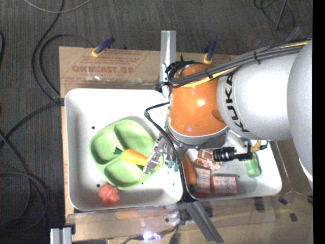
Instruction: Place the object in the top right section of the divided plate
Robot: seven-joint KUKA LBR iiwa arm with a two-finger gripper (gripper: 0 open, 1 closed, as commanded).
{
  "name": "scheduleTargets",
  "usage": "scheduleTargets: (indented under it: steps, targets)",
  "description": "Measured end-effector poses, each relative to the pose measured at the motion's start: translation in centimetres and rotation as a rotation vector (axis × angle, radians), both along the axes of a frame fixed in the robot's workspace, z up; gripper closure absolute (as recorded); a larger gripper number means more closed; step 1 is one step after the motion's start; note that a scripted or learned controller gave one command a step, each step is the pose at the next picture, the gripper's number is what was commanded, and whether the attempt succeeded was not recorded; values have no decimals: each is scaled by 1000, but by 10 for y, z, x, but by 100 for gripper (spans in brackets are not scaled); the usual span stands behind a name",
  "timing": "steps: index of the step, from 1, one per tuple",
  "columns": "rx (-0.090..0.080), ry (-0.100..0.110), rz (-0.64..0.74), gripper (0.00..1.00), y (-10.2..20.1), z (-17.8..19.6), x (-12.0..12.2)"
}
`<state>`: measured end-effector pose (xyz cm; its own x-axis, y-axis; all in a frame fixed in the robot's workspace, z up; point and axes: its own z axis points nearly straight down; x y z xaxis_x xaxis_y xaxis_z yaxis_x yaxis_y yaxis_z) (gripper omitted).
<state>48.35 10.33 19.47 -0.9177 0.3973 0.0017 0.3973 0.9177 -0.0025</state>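
A green divided plate [104, 145] lies in the left white bin [81, 111]. An orange and yellow carrot-shaped object [133, 156] rests on the plate's middle ridge, below the top right section [133, 132]. My gripper [153, 161] reaches down at the plate's right rim, right against the carrot's right end. The orange wrist band [195, 105] and grey arm cover the gap between the two bins and hide the gripper's upper part.
A pink-red lumpy object [108, 194] lies at the left bin's front, just off the plate. The right bin [274, 184] holds a green bottle [252, 165], a brown-and-white packet [223, 183] and an orange item [189, 173]. Blue clamps pin the cardboard behind.
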Motion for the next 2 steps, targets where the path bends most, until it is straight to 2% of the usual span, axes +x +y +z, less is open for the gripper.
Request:
scheduleTargets:
  steps: [1, 2]
  targets:
    - [1, -3, 377, 100, -9, 49, 37]
    - [2, -3, 377, 0, -8, 49, 37]
